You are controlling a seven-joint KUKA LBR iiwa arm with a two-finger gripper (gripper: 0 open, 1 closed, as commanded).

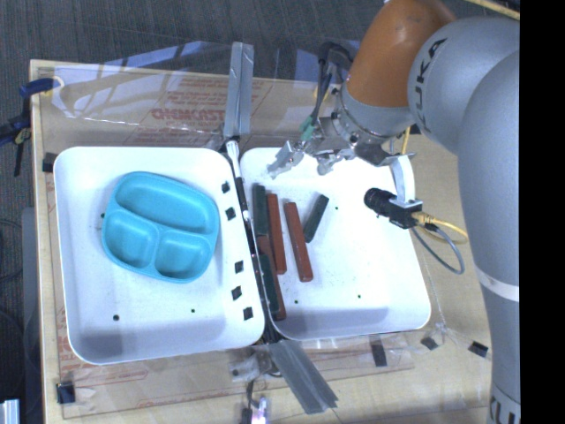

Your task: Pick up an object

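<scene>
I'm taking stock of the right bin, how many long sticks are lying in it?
4: a dark stick by the divider, two brown sticks beside it, one short dark stick tilted, right of them. None seems hidden.

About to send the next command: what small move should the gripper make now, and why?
Probably move toward the camera and descend. The gripper sits open at the right bin's far edge with nothing between its fingers; the dark bar lies nearest, apart from the brown sticks.
</scene>
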